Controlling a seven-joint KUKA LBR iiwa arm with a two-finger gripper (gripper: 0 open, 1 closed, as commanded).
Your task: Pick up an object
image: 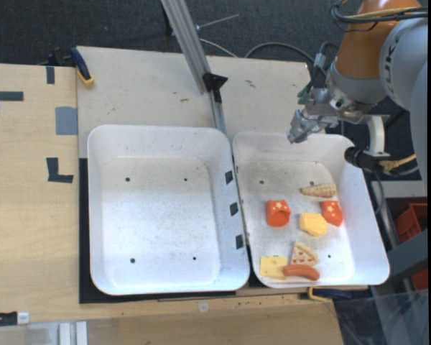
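all the toy food pieces lie in the right bin [359, 192], toward its near half. a tan, ridged piece [319, 190], perhaps a bread roll, lies flat farthest back. a red-orange piece [277, 213] sits to the left; a smaller red one [332, 212] touches a yellow wedge [313, 224]. at the near rim lie a pale yellow slab [273, 267], a pizza slice [302, 254] and a red sausage [301, 272], close together.
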